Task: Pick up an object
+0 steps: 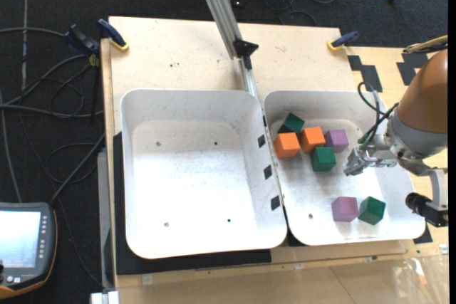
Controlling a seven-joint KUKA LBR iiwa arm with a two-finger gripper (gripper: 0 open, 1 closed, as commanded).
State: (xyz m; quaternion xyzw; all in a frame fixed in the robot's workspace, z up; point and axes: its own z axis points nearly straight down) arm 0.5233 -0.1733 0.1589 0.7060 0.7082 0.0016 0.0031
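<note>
- so the gripper (354, 166) sits at the right-middle of the frame, over the right bin (303, 235), hanging off the grey arm with the orange band that comes in from the right edge
- nearest candidate looks like the green cube (323, 158), just to the left of the fingertips and a touch higher in the picture, near but I'd say not touching
- that cube is the lower right one of a tight cluster: another green cube (291, 124) at the top, two orange cubes (287, 144) (312, 139) and a purple cube (337, 139), all packed against each other
- below the gripper, toward the lower right of the frame, a second purple cube (345, 208) and a green cube (372, 210) sit side by side, well apart from the cluster
- cubes are squarish, no real long axis to line up on
- fingers: honestly can't tell if they're spread or pressed together, too small and blurry, and I see nothing pinched between them
- my guess: a short shift left gets it onto that green one, but the crowded neighbours could get in the way
- left bin (142, 238) isn't part of this
</note>
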